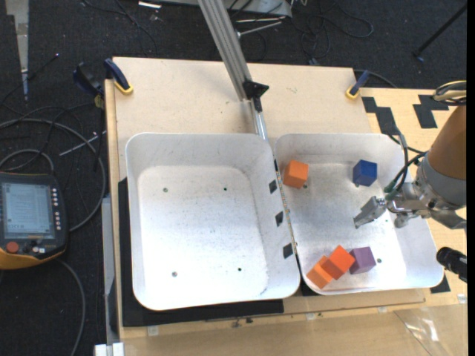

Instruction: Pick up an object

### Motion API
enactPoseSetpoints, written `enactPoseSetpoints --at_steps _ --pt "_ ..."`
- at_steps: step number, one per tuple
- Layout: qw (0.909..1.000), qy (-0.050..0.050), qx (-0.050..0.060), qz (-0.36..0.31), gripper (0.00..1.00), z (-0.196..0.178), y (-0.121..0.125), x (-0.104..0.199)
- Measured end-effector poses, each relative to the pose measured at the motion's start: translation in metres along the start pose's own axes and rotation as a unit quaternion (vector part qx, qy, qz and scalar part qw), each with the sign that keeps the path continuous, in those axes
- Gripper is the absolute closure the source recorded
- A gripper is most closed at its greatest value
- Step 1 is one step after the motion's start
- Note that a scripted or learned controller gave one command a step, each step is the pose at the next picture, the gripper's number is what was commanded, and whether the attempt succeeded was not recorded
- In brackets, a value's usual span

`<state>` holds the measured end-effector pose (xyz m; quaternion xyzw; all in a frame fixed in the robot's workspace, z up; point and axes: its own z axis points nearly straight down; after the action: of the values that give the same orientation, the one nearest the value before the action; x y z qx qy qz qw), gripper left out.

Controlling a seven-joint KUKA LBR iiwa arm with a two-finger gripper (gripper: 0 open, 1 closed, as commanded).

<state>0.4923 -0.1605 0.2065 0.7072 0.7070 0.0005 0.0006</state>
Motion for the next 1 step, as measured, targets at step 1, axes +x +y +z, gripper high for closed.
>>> enactPoseSetpoints --at_steps 1 --pt "1.0 -0.001 -0.001 0.001 0.0 0.1132 0.0551 -0.0523"
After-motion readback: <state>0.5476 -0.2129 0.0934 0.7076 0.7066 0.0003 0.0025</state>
